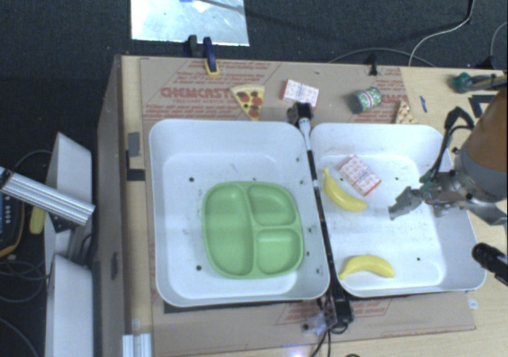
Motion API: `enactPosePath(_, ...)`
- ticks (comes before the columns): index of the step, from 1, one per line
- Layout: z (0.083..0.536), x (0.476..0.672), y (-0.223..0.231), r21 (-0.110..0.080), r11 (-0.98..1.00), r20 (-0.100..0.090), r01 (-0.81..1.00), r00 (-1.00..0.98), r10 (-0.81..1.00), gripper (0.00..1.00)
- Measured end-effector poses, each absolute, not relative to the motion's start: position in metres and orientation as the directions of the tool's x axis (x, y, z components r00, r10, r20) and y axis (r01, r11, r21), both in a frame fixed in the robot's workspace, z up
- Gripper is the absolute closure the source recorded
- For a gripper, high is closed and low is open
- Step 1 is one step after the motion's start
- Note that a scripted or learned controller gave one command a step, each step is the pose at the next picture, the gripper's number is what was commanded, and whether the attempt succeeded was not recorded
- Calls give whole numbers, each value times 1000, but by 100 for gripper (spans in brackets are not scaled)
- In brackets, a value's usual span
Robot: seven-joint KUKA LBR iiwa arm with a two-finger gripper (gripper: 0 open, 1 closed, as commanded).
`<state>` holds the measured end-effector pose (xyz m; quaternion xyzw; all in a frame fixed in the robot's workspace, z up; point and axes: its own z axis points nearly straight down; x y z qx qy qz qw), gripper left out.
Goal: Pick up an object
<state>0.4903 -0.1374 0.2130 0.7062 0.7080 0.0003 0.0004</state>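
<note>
The right bin (429,268) holds a yellow banana (342,193) near its left wall. A second yellow banana (367,266) lies by the bin's front edge. A small red-and-white packet (359,174) rests just behind the first banana. My gripper (403,202) reaches in from the right and hovers over the middle of this bin, to the right of the first banana and the packet. It is apart from all three, with nothing seen in it.
The left bin (178,189) carries a green divided plate (252,228). Behind the bins on the cardboard lie a toy pizza slice (248,100), a white packet (300,92), a small can (367,98) and a cracker (403,112). The grey arm (480,161) fills the right side.
</note>
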Motion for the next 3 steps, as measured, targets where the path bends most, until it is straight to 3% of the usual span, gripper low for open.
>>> enactPosePath(1,97,525,-98,-2,2,1,1000,-2,1000,0)
enactPosePath(2,108,613,-107,4,4,-1,1000,-4,1000,0)
enactPosePath(3,90,625,-87,11,3,-6,1000,-3,1000,0)
